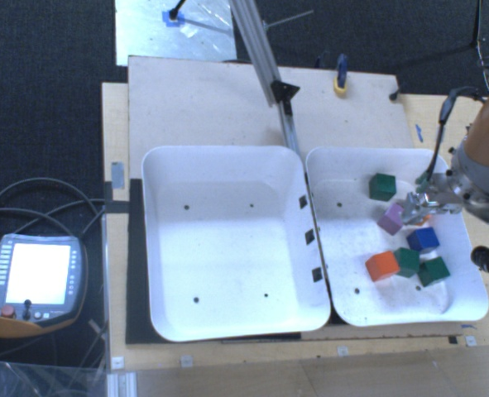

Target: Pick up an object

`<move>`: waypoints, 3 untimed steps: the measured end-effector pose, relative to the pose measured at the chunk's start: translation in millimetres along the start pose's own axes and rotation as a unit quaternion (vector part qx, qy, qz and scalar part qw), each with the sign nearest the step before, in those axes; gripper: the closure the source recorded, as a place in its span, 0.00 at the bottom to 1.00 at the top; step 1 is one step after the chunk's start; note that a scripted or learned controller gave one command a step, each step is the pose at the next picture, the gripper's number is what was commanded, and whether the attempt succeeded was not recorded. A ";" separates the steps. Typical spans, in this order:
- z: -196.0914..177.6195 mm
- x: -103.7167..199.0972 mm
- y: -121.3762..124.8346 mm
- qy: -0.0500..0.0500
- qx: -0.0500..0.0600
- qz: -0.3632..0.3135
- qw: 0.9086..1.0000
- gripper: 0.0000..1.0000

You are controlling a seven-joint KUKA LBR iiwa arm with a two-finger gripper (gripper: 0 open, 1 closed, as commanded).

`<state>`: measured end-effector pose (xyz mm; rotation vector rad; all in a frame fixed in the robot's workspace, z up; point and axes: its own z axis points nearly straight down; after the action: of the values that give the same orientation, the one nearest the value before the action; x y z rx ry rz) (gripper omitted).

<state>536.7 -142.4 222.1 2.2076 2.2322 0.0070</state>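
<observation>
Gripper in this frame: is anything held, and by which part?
Cannot be told. The gripper sits right beside the purple block in the right bin, but no block is seen between its jaws.

I see bright even overhead light | white bins (227,168) near blown out | soft shadows | slight blur | dark floor (45,56) dim

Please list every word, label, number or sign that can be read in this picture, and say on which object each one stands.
None can be read.
Teach pendant: its screen is washed out white, and its key markings are too small.
Blocks, such as the orange block, and both bins: no markings visible.
</observation>
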 end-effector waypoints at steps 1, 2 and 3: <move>8.3 54.5 -3.0 0.001 0.002 0.000 1.000 1.00; 12.0 106.7 -0.7 0.000 0.001 0.000 1.000 1.00; 11.9 156.6 0.3 0.001 0.001 0.000 1.000 1.00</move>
<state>535.3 14.2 210.4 2.2101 2.2340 0.0053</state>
